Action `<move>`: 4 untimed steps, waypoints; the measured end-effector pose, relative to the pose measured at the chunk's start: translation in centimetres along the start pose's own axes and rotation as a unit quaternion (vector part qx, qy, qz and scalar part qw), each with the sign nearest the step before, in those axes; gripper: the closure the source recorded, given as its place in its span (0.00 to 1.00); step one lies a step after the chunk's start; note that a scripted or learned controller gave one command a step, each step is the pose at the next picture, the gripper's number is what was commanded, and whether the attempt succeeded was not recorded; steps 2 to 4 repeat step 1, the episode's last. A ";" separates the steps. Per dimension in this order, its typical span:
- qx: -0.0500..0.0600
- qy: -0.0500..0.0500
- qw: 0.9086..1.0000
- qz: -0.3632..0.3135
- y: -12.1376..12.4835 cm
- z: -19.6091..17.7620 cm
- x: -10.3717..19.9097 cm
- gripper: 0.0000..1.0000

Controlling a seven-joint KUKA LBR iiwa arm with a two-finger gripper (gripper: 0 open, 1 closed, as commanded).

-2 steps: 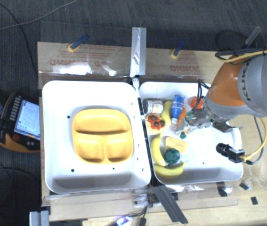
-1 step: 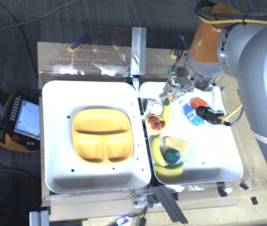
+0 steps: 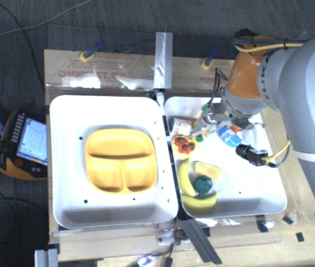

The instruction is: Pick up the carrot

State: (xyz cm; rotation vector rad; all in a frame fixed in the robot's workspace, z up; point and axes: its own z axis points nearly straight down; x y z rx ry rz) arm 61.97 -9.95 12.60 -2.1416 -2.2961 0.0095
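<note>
My fingers (image 3: 206, 117) low in right bin (image 3: 257, 196), upper part; cannot tell open or closed. Carrot (image 3: 184, 144) at bin's left wall. Wooden table (image 3: 68, 60), dark carpet (image 3: 13, 32), 2 bins.

Orange carrot (image 3: 184, 144) at right bin's left wall

Open bin floor (image 3: 246, 182) right of banana (image 3: 193, 196)

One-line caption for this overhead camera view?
KUKA arm's gripper low over right bin clutter near the carrot; yellow tray sits in left bin.
</note>
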 end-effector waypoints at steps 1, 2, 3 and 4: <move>0.026 0.004 0.998 -0.054 4.1 -4.4 7.4 1.00; 0.026 0.004 0.998 -0.054 4.1 -4.4 7.4 1.00; 0.026 0.004 0.998 -0.054 4.1 -4.4 7.4 1.00; 0.026 0.004 0.998 -0.054 4.1 -4.4 7.4 1.00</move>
